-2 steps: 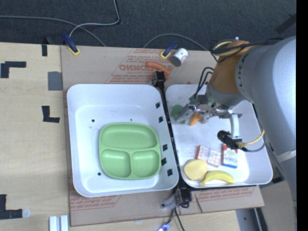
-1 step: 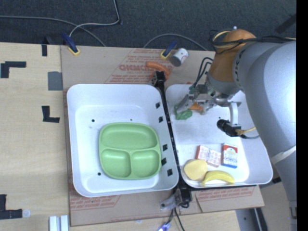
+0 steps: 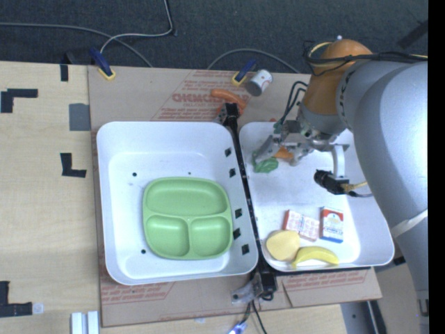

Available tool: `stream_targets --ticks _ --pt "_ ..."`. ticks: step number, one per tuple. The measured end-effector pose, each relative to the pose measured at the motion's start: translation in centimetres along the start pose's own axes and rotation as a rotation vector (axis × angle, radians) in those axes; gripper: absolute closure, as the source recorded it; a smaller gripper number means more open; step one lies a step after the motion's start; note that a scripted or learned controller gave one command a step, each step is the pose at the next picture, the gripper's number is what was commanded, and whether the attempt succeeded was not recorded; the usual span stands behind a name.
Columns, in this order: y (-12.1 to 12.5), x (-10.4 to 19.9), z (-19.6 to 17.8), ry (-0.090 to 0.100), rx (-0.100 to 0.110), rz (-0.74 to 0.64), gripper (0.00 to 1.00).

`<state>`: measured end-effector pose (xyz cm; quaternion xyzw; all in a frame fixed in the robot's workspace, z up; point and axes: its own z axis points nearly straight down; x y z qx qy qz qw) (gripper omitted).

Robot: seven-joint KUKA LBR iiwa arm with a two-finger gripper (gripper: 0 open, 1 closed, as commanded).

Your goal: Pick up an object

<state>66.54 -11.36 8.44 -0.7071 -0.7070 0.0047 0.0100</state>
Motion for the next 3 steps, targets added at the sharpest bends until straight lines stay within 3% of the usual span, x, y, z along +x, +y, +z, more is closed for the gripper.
stream_targets --ticks 1,2,3 --pt "0.0 0.1 0.0 -0.004 -0.002 0.002 0.00" --pt "0.1 0.0 -1.2 -0.008 -0.005 0.000 1.00" --pt "-5.4 1.9 -5.8 -0.008 -0.021 -0.001 1.00"
